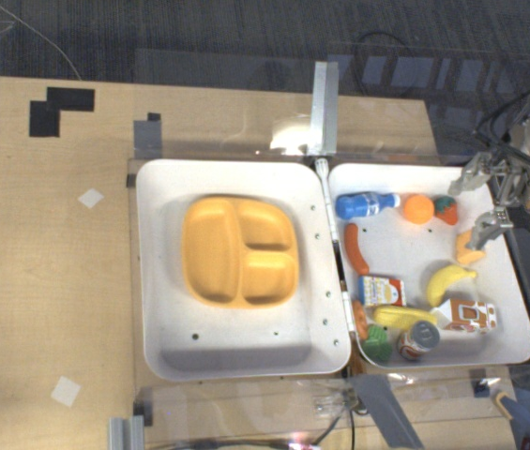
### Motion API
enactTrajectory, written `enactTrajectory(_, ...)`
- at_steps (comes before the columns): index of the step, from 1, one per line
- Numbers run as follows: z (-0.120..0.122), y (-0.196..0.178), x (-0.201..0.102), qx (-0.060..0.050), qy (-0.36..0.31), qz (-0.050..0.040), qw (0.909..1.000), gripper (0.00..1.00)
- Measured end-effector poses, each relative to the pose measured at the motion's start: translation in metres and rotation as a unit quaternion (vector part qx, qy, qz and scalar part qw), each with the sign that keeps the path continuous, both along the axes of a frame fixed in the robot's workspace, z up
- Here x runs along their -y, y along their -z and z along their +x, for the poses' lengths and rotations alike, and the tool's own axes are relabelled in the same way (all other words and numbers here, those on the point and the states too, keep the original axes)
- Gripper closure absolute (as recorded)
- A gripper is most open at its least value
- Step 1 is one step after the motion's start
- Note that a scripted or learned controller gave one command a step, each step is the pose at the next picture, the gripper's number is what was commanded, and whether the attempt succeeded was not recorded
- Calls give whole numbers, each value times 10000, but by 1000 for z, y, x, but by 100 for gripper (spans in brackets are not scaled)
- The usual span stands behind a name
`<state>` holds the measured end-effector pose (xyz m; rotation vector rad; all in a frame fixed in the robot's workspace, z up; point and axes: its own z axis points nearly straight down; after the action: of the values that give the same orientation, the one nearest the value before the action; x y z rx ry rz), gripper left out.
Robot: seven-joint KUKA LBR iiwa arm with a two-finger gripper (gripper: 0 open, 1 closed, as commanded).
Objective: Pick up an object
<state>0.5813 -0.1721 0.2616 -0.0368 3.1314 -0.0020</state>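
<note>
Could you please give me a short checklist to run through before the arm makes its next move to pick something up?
1. Hand over the right bin: ok, above its far right corner.
2. Hand free of any object: ok, nothing shows between its fingers.
3. Target close by: ok, a small orange piece lies just below the hand.
4. Target clear of neighbours: ok, the banana and orange ball lie apart from it.
5. Room beside the bin wall: cannot tell, the piece sits near the right rim.
6. Left bin undisturbed: ok, the yellow tray lies in it.
</note>
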Motion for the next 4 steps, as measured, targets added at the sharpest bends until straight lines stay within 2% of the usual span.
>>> enactTrajectory(1, -16, 120, -45, -38, 1351, 21, 9908, 0)
enactTrajectory(2, 1, 165, -83, 58, 2182, 29, 9759, 0)
enactTrajectory(3, 18, 165, -84, 67, 3087, 46, 9511, 0)
enactTrajectory(4, -21, 164, -58, 94, 3155, 56, 9489, 0)
